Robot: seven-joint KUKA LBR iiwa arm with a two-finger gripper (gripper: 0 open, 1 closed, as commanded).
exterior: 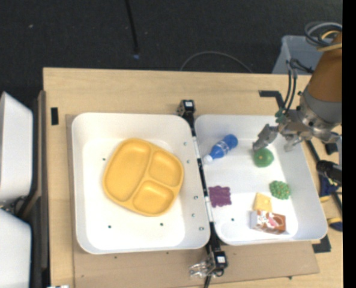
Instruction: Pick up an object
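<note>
Both bins, the left bin [87,233] and the right bin [304,227], are plain white on a light tan bench [105,86]. At centre left of the frame lies a yellow-orange divided plate [143,176]. In the right half lie a blue bottle [224,146] with a white cap, a green round object [263,158], a textured green piece [280,189], a purple piece [220,195], a yellow block [262,202], and a red-and-white packet [269,221].

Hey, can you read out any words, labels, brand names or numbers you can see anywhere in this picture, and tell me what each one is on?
No text can be read here.
The red and white packet in the right bin has printing, too blurred to read.
The blue bottle shows no legible label.
The yellow divided plate in the left bin bears no marking.
</note>
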